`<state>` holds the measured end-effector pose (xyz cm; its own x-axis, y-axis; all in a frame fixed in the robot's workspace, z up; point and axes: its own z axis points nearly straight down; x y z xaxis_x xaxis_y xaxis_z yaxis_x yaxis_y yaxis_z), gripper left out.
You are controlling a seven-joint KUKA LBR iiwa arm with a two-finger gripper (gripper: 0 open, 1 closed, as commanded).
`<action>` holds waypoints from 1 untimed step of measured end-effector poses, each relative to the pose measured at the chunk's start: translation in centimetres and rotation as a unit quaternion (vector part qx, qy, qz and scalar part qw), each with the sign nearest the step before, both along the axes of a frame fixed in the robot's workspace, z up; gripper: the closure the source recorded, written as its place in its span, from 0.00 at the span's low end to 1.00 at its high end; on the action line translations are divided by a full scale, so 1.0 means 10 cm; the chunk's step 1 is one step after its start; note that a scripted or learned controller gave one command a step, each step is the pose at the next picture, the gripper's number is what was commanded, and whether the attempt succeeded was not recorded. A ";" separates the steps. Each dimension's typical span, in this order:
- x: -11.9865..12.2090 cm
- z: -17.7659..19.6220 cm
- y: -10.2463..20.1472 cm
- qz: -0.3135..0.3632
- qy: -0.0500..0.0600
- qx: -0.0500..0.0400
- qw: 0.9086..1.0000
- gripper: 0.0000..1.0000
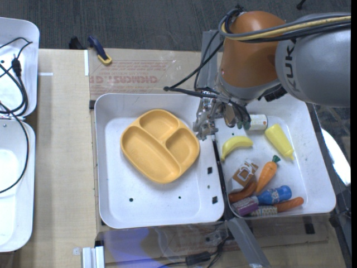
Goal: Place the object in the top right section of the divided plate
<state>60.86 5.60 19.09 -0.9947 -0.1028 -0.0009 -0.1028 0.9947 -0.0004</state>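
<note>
- Arm (290, 54), grey with an orange band, reaches in from the right above the two bins, its wrist over the wall where they meet.
- Gripper (205, 128) hangs at the near-right rim of the plate, over the divider between the bins; whether it is released or clenched on anything I cannot tell, as the metal parts blur together.
- Plate (160, 145), yellow-orange and divided into three sections, lies in the left bin (111, 194), turned at a slant; its sections show nothing in them.
- Right bin (318, 166) holds the toys, all apart from the plate.
- Banana (236, 146) lies just right of the divider, near the gripper.
- Yellow bottle (280, 142) lies to the banana's right, tilted.
- Small white tube (257, 122) sits above the banana, beside the wrist.
- Carrot (266, 175) leans beside a brown-and-white block (245, 173).
- Blue bottle (274, 195) lies at the near edge of the right bin, among some reddish pieces too jumbled to name.
- Which of these is the task's object cannot be told.
</note>
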 end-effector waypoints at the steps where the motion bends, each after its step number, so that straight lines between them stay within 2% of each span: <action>1: -0.68 0.00 0.23 0.008 0.000 0.000 1.000 1.00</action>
